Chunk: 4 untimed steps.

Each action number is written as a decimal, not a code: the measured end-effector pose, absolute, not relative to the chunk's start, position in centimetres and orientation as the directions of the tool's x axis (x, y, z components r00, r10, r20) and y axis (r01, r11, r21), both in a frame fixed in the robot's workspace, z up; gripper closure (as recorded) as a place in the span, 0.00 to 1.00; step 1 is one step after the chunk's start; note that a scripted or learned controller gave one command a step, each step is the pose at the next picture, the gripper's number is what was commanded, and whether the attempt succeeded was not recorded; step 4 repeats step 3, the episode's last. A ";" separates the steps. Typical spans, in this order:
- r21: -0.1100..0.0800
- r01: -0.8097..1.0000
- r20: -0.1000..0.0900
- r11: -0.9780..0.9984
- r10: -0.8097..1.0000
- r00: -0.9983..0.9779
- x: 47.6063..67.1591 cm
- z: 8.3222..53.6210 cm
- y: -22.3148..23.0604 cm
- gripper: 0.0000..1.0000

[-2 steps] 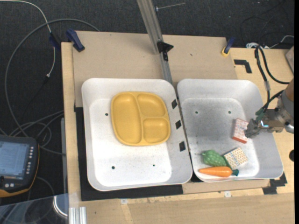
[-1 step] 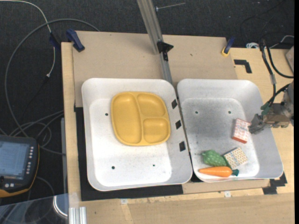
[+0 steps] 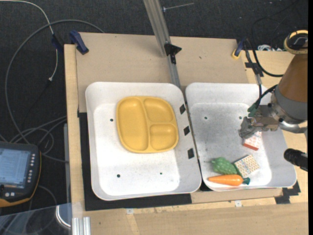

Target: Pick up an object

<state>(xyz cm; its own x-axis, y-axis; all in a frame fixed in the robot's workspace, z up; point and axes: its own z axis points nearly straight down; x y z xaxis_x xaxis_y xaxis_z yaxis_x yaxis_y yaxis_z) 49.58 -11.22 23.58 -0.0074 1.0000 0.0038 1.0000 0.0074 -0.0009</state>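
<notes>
Red-and-white, a small packet point(image 3: 253, 142) lies in the right bin point(image 3: 215, 131), just under the jaws point(image 3: 248, 129); whether they are open or shut I cannot tell. Nothing looks lifted; by my reading the pick is still to do, with the carrot point(image 3: 226, 180) and green toy point(image 3: 223, 165) lying nearer.

Gripper point(image 3: 250, 130) over red-white packet point(image 3: 253, 142), right bin point(image 3: 215, 94), yellow tray point(image 3: 146, 123) left

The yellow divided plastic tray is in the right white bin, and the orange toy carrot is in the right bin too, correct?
Not quite. The camera view shows the yellow divided plastic tray in the left white bin. The orange toy carrot is indeed in the right white bin.
</notes>
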 end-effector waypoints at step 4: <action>-0.003 1.000 0.002 0.006 1.000 -0.006 51.1 23.1 4.0 1.00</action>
